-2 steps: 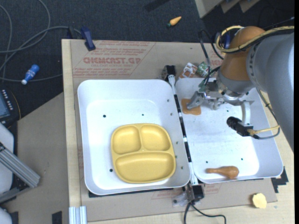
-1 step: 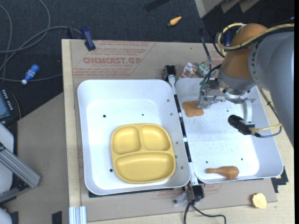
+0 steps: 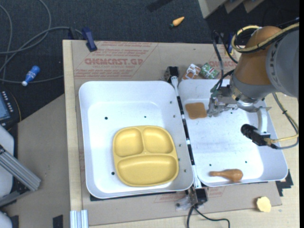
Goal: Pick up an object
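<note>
A sheet of brown cardboard [image 3: 71,127] covers the bench top. At its twelve o'clock edge it carries red block printing [image 3: 114,61] that looks like "CHEMCAST GP", with smaller red lines above and below too fine to read. On it sit two shallow white plastic bins, touching along their inner walls. The left bin [image 3: 95,99] holds a pale yellow plastic plate with three compartments [image 3: 145,156], lying flat toward the bin's six o'clock side. In the right bin [image 3: 228,137] a flat, brown, roughly square toast-like piece [image 3: 195,110] lies at about ten o'clock, and a tan toy drumstick [image 3: 228,175] lies on its side at six o'clock near the front wall. The grey arm with its orange band [image 3: 256,65] comes in from three o'clock. Its gripper [image 3: 214,107] hangs low just beside the toast-like piece, on that piece's three o'clock side. How far it is open cannot be told, and nothing can be seen in its hold. Small printed packets in green, white and red [image 3: 202,71] lie outside the right bin at twelve o'clock, their labels unreadable. A blue clamp [image 3: 88,39] grips the cardboard's eleven o'clock corner, and a yellow lump [image 3: 263,204] rests on the bench at five o'clock. Around the bench is dark carpet [image 3: 118,8], with loose grey cables [image 3: 28,27], a small blue bottle [image 3: 31,74] at nine o'clock and a small orange carrot-like thing [image 3: 177,21] at twelve o'clock.
</note>
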Controlling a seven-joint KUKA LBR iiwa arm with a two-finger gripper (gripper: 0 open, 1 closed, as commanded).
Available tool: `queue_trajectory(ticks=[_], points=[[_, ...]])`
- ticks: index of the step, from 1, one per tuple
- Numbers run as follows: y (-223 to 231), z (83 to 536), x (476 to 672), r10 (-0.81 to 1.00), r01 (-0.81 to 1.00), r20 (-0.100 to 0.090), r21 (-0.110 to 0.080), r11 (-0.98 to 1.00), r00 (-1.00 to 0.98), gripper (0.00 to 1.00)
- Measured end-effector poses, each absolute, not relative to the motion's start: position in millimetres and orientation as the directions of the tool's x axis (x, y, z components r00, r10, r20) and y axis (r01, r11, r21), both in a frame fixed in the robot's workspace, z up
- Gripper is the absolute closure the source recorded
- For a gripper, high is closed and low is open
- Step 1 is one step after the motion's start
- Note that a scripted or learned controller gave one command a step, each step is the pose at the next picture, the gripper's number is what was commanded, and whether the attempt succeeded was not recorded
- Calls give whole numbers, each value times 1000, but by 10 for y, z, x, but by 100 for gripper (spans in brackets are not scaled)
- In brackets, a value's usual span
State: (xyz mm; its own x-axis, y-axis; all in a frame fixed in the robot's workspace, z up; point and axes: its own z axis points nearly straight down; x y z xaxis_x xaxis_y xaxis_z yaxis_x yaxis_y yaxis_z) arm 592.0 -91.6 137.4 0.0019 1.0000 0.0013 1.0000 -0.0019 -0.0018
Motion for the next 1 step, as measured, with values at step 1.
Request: queue_trajectory(ticks=[1], points=[[-913, 1348, 5932, 1000, 1000, 1, -2, -1, 1, 0]])
